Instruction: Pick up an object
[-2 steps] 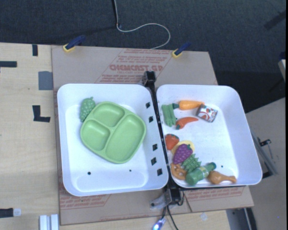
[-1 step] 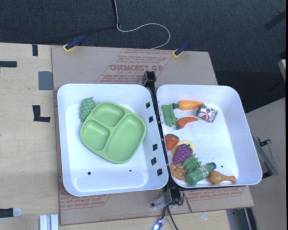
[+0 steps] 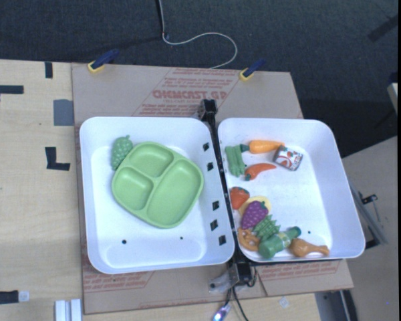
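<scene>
You see two shallow white bins side by side on a cardboard sheet (image 3: 187, 89).

Left bin (image 3: 97, 179): one light green divided plate (image 3: 157, 186) with three compartments, lying flat near the middle. One green bunch of toy grapes (image 3: 121, 150) touches its upper left edge.

Right bin (image 3: 327, 179): toy food crowded along the left and lower sides.
- One orange carrot (image 3: 264, 146) near the top, with a small red-and-white can (image 3: 287, 158) just beside it, on its side.
- One green bean pod (image 3: 234, 159) against the left wall.
- One orange-red chili pepper (image 3: 259, 170) below the carrot.
- One red tomato (image 3: 238, 196).
- One purple grape bunch (image 3: 253, 213) on a yellow piece.
- One green vegetable cluster (image 3: 271, 236) at the bottom, touching an orange-brown squash shape (image 3: 306, 249).

Two blue-and-yellow clamps (image 3: 103, 60) hold the cardboard's top edge. Jaw state: you cannot tell.
</scene>
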Robot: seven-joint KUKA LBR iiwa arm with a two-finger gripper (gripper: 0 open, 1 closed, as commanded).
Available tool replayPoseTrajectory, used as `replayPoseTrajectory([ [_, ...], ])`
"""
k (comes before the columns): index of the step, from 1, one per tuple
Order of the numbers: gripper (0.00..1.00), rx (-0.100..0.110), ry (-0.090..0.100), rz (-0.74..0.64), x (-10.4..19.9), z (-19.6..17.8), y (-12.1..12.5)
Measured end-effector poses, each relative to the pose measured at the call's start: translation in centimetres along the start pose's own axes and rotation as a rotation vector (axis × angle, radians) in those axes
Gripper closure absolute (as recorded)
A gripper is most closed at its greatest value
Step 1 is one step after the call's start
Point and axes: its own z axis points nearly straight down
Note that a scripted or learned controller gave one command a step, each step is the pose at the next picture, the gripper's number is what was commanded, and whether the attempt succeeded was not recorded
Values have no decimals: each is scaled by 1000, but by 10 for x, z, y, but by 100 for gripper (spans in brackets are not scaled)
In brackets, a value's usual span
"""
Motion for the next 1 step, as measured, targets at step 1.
replayPoseTrajectory([
  [1,100,-1,-1,0,0,-10,1],
])
